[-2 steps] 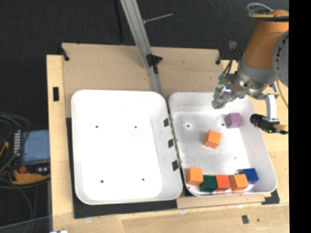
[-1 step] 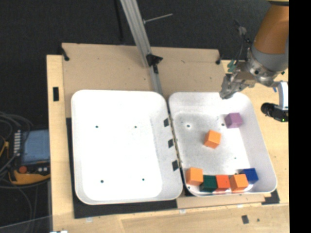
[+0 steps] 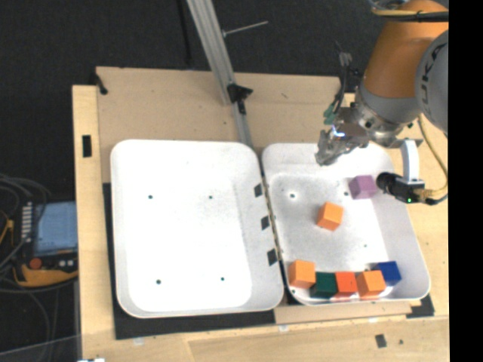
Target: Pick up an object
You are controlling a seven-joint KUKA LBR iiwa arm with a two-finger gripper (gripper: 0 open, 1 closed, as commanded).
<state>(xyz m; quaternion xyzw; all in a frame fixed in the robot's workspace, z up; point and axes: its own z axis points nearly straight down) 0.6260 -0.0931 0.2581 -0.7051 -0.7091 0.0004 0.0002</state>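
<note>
Camera view, looking down on two white bins. The arm (image 3: 400, 59) reaches in from the right, and its gripper (image 3: 330, 153) hangs over the far edge of the right bin (image 3: 411, 236); whether its fingers are apart or together cannot be told. In that bin a purple cube (image 3: 362, 186) lies near the far right side, with an orange cube (image 3: 329, 216) near the middle. Along the near wall sit an orange block (image 3: 303, 273), a green block (image 3: 325, 284), two more orange blocks (image 3: 346, 283) and (image 3: 370, 282), and a blue block (image 3: 388, 272). The left bin (image 3: 185, 228) lies beside it.
</note>
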